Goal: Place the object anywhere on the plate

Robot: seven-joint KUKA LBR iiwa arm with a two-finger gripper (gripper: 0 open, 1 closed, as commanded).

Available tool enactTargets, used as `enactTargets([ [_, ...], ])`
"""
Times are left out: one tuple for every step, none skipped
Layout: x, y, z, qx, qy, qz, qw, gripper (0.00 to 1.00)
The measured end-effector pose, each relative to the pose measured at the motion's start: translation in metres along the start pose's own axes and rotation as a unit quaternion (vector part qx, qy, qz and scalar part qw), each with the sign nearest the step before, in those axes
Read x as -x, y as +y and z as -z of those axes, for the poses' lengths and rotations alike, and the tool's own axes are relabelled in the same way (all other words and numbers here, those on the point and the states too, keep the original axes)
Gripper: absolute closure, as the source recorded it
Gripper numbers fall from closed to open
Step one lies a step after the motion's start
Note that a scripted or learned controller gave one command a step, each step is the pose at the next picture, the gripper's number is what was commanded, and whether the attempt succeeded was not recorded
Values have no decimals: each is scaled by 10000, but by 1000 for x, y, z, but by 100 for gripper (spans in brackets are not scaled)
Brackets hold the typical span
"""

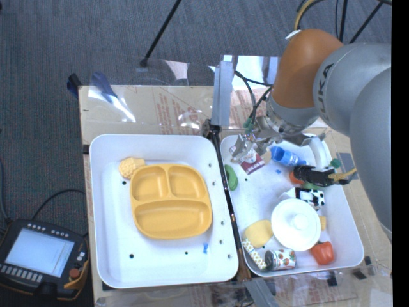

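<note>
The yellow divided plate (pixel 171 201) lies in the left bin (pixel 108 248), with nothing on it. My gripper (pixel 245 148) hangs low over the far left corner of the right bin (pixel 342 219). Just below it lies a small dark red and white packet (pixel 253 165); whether the gripper touches it is unclear. A blue bottle (pixel 287 156) lies to the right of the gripper, and a green piece (pixel 231 178) rests by the bin's left wall.
The right bin also holds a white round bowl (pixel 295 224), a pale yellow piece (pixel 259 232), a printed can (pixel 280 259), a red pepper (pixel 323 252) and a black-and-white toy (pixel 311 197). A yellow waffle-like piece (pixel 130 166) sits beside the plate's far left corner.
</note>
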State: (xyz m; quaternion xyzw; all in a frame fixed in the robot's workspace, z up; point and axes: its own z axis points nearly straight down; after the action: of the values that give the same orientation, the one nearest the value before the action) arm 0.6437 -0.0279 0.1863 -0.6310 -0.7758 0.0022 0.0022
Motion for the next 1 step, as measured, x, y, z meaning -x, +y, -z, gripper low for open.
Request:
enactTargets([
  [-70, -32, 0, 8, 8, 7, 10000, 100],
])
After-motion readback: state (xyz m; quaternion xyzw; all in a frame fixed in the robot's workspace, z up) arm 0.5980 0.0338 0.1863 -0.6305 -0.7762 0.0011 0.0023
